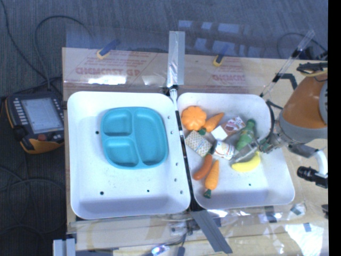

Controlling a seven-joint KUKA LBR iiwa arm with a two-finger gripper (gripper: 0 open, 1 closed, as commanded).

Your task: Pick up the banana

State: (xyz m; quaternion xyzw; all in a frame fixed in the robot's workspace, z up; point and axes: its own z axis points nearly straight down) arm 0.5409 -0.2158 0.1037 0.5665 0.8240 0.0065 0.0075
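We see two white bins; the right bin [277, 188] is the one our gripper [254, 149] reaches into, and the left bin [80, 185], with a blue tray [133, 136], is well apart from it. The banana [246, 165] lies just below the gripper, almost touching. We cannot tell the gripper's state. We judge this is the approach step; next we must close on the banana, not the green bottle [246, 136] just above.

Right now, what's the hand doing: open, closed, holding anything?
Hand: cannot be told whether open or closed; it sits low in the right white bin, right beside the yellow curved banana.
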